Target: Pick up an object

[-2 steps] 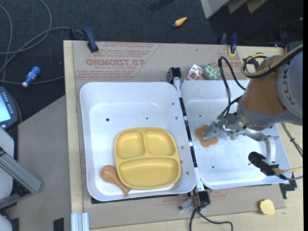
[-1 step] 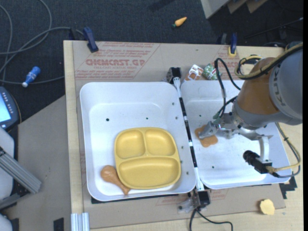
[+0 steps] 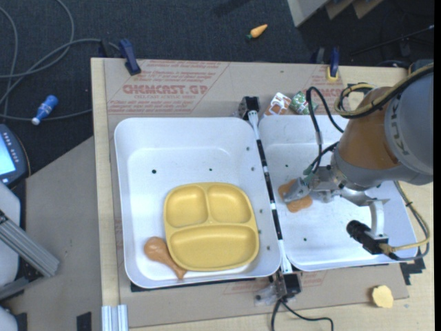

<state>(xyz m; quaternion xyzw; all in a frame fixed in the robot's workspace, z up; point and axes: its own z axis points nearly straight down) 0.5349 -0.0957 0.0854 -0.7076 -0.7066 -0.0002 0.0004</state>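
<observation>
In the right bin (image 3: 324, 254), a small orange piece (image 3: 300, 203) lies near the left wall. My gripper (image 3: 295, 187) hangs low right over it, at its upper edge, with the grey arm and orange band (image 3: 365, 140) reaching in from the right. Whether the piece is touched or gripped is hidden by the gripper body. In the left bin (image 3: 138, 150) a yellow divided plate (image 3: 210, 226) rests toward the front. A tan drumstick-shaped toy (image 3: 162, 252) lies against the plate's front left corner.
Small packaged items (image 3: 289, 103) sit on the bench behind the right bin. A yellow chunk (image 3: 381, 296) lies on the bench at the front right. Black cables (image 3: 320, 126) loop over the right bin. Blue clamps (image 3: 128, 55) hold the board's back edge.
</observation>
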